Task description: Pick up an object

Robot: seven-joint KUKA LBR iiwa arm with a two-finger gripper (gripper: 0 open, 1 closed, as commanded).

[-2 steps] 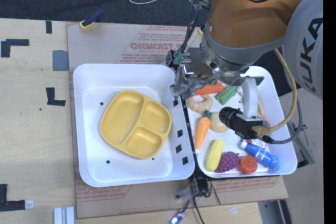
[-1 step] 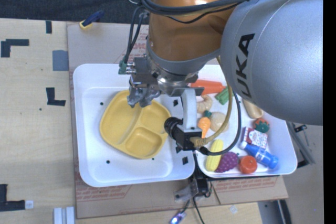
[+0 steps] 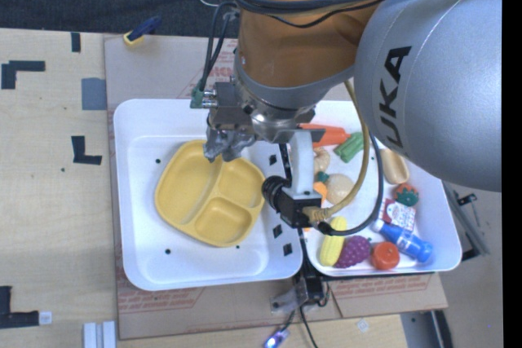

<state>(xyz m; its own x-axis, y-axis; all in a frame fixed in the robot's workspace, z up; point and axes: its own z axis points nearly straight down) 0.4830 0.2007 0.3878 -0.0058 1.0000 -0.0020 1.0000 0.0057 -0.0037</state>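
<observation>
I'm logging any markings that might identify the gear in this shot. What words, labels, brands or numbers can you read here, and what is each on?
"UKA" on the grey arm, running sideways; it looks like part of a longer brand name, the rest cut off by the arm's curve.
The red-and-white packet in the right bin has print too small and blurred to read.
The black marks on the bench are shapes, not letters.

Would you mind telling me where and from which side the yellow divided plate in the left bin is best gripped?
Probably at the raised rim on the yellow divided plate's outer left edge, coming from above. The plate lies flat and wide in the left bin, so only its thin rim would fit between two fingers, and that side stands clear of the arm and the bin wall.
</observation>
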